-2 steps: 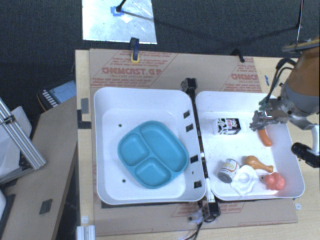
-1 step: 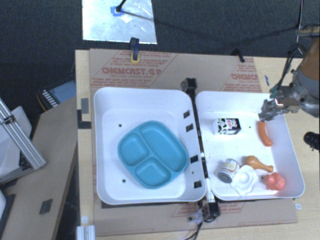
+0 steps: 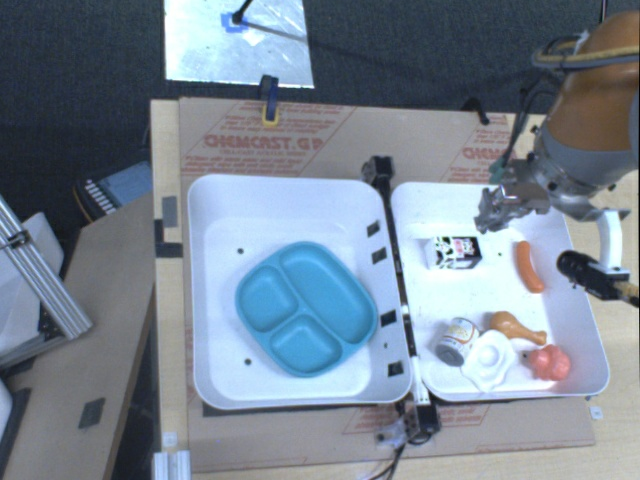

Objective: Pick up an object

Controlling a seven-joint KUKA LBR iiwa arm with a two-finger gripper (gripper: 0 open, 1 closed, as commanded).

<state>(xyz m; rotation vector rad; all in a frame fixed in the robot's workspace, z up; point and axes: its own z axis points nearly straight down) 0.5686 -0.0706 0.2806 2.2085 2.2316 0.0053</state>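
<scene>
Over the far left part of the right shallow white bin (image 3: 470, 298) you see the tool (image 3: 493, 213), hanging from the grey arm with the orange band (image 3: 595, 98) that comes in from the right. You cannot tell whether the tool is spread or pressed together; it looks dark and blurred. Nothing can be made out in its grip.

Just beside the tool, toward you, lies the small black-and-white printed carton (image 3: 455, 252), apart from the tool. To the carton's right you find the orange sausage-shaped toy (image 3: 529, 267), lying lengthwise. Along the near side of that bin you have a cluster: a small metal can on its side (image 3: 456, 341) touching a white fried-egg toy (image 3: 490, 358), a tan chicken drumstick toy (image 3: 515, 325) just behind the egg, and a pink rounded toy (image 3: 549, 363) at the drumstick's right end.

Look at the left shallow white bin (image 3: 230, 218): it holds a blue three-compartment plastic plate (image 3: 305, 308), lying flat near the middle. Both bins sit side by side on the table covered with a brown printed sheet (image 3: 300, 138).
</scene>
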